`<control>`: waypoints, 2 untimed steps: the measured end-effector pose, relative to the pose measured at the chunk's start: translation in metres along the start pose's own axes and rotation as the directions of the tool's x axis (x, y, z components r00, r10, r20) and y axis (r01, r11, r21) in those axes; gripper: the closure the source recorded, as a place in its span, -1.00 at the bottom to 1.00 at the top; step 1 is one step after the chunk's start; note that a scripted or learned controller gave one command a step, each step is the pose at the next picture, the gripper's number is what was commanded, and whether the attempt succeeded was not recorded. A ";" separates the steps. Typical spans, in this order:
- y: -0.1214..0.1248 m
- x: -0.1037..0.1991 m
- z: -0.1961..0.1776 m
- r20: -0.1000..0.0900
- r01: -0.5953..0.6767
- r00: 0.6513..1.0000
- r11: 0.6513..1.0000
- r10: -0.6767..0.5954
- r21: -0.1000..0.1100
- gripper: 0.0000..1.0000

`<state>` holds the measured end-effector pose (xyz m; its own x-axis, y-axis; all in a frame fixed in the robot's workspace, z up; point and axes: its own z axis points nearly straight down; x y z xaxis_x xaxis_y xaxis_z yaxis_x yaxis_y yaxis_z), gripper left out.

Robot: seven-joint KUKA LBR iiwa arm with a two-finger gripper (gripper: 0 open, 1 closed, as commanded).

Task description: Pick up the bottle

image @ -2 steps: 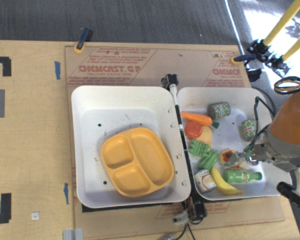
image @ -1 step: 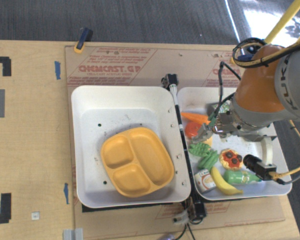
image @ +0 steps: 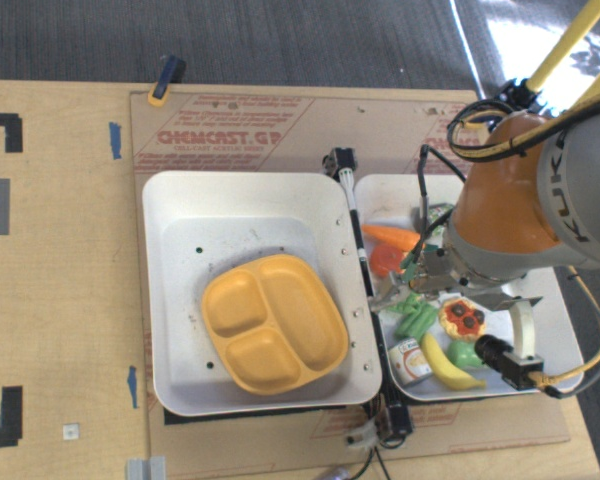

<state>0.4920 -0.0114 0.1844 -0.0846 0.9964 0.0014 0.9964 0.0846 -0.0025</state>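
The bottle [image: 412,360] is small, with a pale label and a red mark. It lies at the front left corner of the right bin [image: 380,200], next to a yellow banana [image: 446,366]. My gripper [image: 405,283] hangs low over the left middle of that bin, above the toy food and a short way behind the bottle. The grey and orange wrist hides most of the gripper, and I see nothing held in it.
An orange carrot [image: 391,236], a red-orange piece [image: 384,259], a green vegetable [image: 415,319], a pizza slice [image: 463,318] and a green round toy [image: 466,353] crowd the right bin. The left bin [image: 170,268] holds a yellow divided plate [image: 273,320].
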 end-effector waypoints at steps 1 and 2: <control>0.001 0.000 -0.010 0.001 -0.001 1.000 1.000 0.001 -0.002 1.00; 0.001 0.000 -0.010 0.001 -0.001 1.000 1.000 0.001 -0.002 -1.00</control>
<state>0.4929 -0.0117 0.1943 -0.0838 0.9965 0.0008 0.9965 0.0838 -0.0004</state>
